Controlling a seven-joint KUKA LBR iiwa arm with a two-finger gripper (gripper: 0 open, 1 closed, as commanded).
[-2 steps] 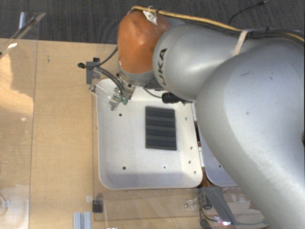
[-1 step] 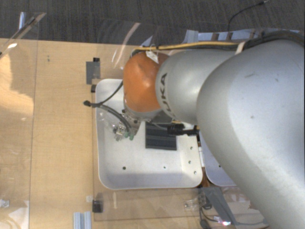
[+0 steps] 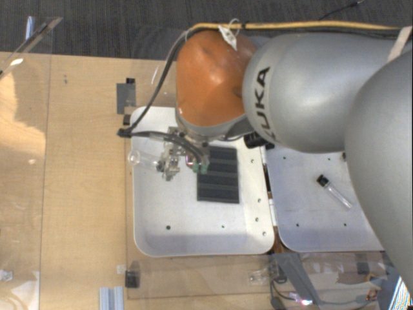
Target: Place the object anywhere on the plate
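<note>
The small clear tube with a black cap [image 3: 333, 190] lies on the floor of the right-hand shallow white bin [image 3: 303, 234], well to the right of the gripper [image 3: 173, 163] and apart from it. The dark ribbed rectangular plate [image 3: 219, 174] lies in the left-hand shallow white bin [image 3: 193, 237], just beside the gripper on its right. The gripper hangs over the left bin's upper part, below the arm's orange band [image 3: 206, 82]; whether it is spread or closed cannot be made out, and nothing is seen between its tips.
</note>
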